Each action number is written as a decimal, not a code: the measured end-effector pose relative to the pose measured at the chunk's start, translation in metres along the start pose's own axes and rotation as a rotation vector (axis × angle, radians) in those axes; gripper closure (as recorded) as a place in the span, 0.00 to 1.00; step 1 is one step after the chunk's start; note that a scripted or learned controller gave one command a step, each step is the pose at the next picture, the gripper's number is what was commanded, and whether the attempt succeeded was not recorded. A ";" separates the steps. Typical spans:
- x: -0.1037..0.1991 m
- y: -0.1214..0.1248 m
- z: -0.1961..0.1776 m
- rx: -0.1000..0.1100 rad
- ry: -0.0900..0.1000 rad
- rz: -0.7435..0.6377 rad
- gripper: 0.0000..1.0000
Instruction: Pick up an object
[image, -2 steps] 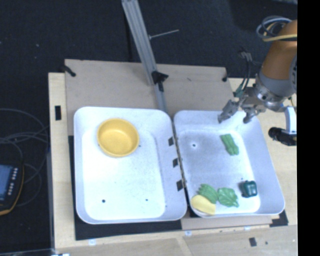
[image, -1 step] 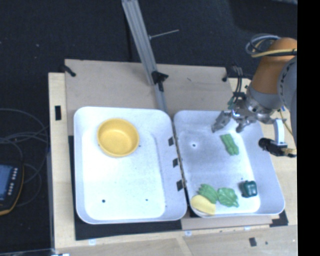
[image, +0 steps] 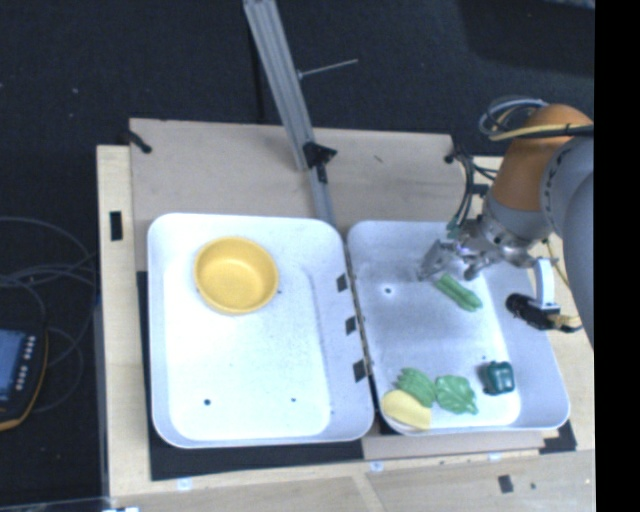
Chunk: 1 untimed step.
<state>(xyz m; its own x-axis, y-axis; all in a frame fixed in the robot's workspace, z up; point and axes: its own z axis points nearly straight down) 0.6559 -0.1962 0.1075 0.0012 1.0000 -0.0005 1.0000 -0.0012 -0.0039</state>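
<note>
1. White bins side by side on the bench; left bin (image: 180, 330), right bin (image: 400, 250).
2. Yellow bowl (image: 236, 274) sits upright in the left bin's far left part.
3. Gripper (image: 452, 262) is over the far part of the right bin, arm (image: 530, 170) coming in from the right, orange band above the wrist.
4. Fingers: blurred, can't tell if spread or closed.
5. Green elongated object (image: 460, 292) lies just beside and below the gripper tip, tilted; touching or apart, can't tell.
6. Near edge of right bin: yellow object (image: 405, 410) in the corner, touching a green leafy piece (image: 416, 385), second green piece (image: 456, 394) beside it.
7. Dark green small block (image: 497, 377) stands right of those, slightly apart.
</note>
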 end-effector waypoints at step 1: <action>0.000 0.002 -0.014 -0.006 -0.001 -0.001 1.00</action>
<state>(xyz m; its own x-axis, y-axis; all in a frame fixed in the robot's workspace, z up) 0.6577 -0.1965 0.1214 0.0004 1.0000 -0.0018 1.0000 -0.0004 0.0022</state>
